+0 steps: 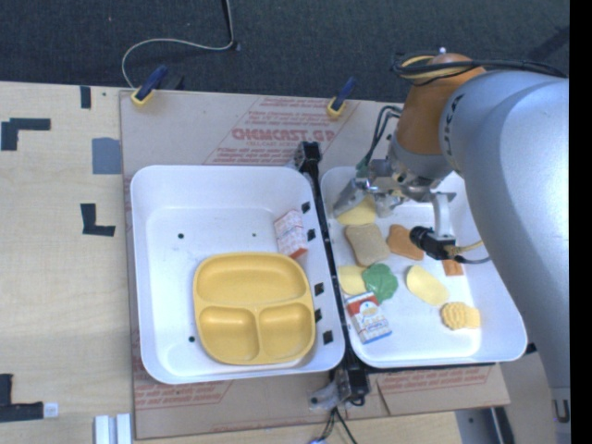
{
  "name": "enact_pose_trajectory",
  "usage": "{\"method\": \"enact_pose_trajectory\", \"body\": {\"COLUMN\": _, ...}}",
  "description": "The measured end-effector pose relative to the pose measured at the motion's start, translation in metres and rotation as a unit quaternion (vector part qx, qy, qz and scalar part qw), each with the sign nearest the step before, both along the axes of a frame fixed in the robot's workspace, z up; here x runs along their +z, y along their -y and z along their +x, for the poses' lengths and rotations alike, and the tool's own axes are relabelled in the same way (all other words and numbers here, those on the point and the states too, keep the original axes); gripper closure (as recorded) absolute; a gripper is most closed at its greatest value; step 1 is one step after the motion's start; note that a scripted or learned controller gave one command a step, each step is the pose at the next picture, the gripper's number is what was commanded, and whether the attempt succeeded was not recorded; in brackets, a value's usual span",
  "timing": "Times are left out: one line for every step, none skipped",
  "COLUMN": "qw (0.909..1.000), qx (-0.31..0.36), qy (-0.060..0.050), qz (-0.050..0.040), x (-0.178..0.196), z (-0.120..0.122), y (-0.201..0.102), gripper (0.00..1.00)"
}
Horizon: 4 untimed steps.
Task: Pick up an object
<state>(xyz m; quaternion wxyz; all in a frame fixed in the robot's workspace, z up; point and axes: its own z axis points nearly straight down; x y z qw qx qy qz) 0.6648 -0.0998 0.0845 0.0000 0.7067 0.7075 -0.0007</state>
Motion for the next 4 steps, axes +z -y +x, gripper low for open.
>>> {"method": "enact_pose_trajectory", "body": {"qw": 1.0, "qx": 0.0, "qy": 0.0, "qz": 0.0, "x": 0.0, "z": 0.0035, "y": 0.0026, "gripper": 0.0}}
{"method": "enact_pose_trajectory", "body": {"qw": 1.0, "qx": 0.0, "qy": 0.0, "qz": -0.0003, "x": 0.0002, "z": -0.0061, "y": -0.0024, "gripper": 0.0}}
{"method": "enact_pose_trajectory", "body": {"qw": 1.0, "qx": 0.0, "qy": -0.002, "qz": -0.0007, "x": -0.0002, "z": 0.0025, "y": -0.0044, "gripper": 0.0}}
{"method": "enact_pose_trajectory", "body": {"qw": 1.0, "qx": 0.0, "qy": -0.001, "qz": -0.0003, "x": -0.0001, "z": 0.003, "y": -0.0025, "gripper": 0.0}}
